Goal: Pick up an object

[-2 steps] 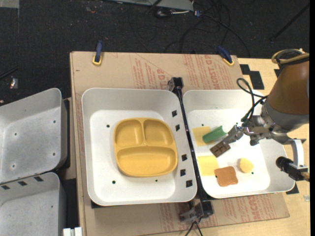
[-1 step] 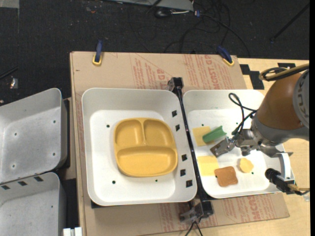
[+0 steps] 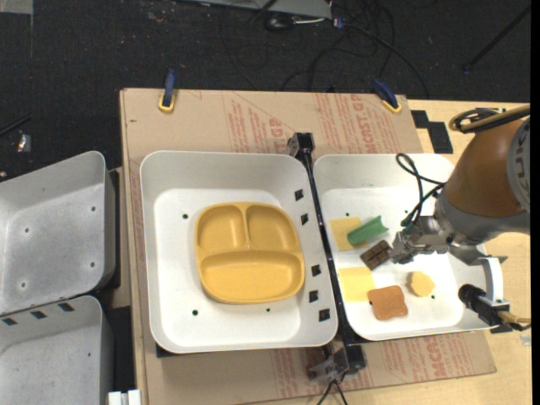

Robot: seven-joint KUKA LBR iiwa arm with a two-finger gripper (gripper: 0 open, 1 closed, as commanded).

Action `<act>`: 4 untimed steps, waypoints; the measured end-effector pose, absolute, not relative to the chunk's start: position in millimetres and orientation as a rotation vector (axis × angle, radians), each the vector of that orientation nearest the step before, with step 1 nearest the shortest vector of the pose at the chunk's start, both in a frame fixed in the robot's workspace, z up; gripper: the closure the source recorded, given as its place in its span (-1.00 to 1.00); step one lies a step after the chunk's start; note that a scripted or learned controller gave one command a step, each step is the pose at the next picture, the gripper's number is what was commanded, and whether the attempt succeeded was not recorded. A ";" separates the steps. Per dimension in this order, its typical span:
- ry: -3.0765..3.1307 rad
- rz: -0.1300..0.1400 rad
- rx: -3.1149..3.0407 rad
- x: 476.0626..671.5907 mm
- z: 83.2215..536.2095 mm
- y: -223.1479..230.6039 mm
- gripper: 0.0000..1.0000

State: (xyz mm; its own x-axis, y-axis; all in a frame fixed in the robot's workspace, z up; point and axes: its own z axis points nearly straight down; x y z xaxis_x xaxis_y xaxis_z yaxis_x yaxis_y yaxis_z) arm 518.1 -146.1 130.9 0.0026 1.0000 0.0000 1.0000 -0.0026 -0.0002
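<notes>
The right bin (image 3: 371, 175) holds several small objects. A green block (image 3: 367, 229) lies partly on a pale yellow square (image 3: 340, 231). Just below them sits a small dark brown piece (image 3: 375, 254). Nearer the front are a second yellow square (image 3: 355, 283), a brown toast-like slab (image 3: 388, 302) and a round yellow piece (image 3: 421, 284). My gripper (image 3: 405, 248) is low inside this bin, right of the dark brown piece and just above the round yellow piece. The arm's wrist covers the gripper's tips from this angle.
The left bin (image 3: 169, 226) holds a yellow divided plate (image 3: 250, 252). A black divider (image 3: 321, 243) runs between the bins. The grey and orange arm (image 3: 489, 184) overhangs the right bin's right side. Grey trays (image 3: 51, 226) lie off the bench at left.
</notes>
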 end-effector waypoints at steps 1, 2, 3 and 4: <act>-2.225 -0.003 -2.224 516.4 173.7 -148.5 1.00; -2.227 -0.004 -2.222 517.8 217.2 -148.7 1.00; -2.231 -0.004 -2.214 535.4 229.4 -100.3 1.00; -2.230 -0.003 -2.214 554.9 239.6 -52.5 1.00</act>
